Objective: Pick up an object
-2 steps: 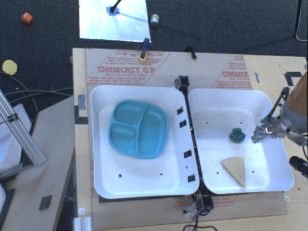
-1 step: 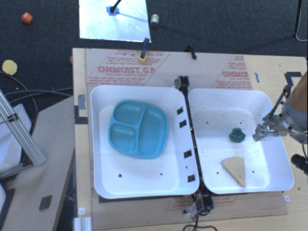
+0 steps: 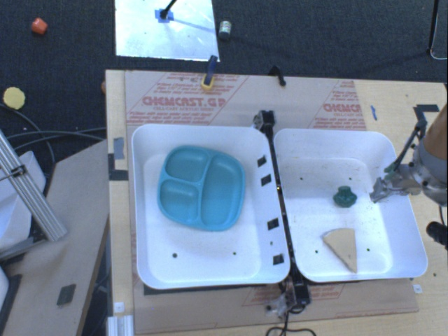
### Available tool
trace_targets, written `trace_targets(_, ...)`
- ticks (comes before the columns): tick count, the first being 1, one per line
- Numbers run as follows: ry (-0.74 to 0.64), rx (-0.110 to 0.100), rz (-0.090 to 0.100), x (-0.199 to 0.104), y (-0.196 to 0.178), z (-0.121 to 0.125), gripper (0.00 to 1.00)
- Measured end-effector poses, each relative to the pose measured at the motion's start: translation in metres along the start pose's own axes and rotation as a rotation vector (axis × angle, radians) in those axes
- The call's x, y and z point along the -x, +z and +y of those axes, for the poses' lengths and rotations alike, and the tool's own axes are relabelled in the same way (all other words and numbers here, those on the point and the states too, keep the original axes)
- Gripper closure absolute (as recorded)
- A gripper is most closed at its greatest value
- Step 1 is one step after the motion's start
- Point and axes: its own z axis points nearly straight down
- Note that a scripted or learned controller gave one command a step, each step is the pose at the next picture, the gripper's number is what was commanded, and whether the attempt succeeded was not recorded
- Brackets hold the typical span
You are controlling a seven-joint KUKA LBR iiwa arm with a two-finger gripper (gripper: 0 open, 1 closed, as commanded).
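Observation:
In the right bin (image 3: 329,149) lie two small things. A dark green knob-like object (image 3: 344,197) sits near the bin's middle, and a tan wedge-shaped piece (image 3: 341,247) lies flat toward the front. My gripper (image 3: 381,188) hangs low at the bin's right side, just right of the green object and a short gap from it. Nothing shows in its grasp. The grey arm (image 3: 428,161) reaches in from the right edge.
The left bin (image 3: 143,208) holds a blue divided plate (image 3: 201,187). A black hinge strip (image 3: 274,187) runs between the bins. Behind the bench lie a shiny metal sheet (image 3: 164,21) and small loose items on dark carpet.

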Motion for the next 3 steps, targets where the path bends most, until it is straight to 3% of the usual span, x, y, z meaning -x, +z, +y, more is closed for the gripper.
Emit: trace_targets(3,-0.004,0.010,-0.001,0.000,-0.031,0.003,1.00)
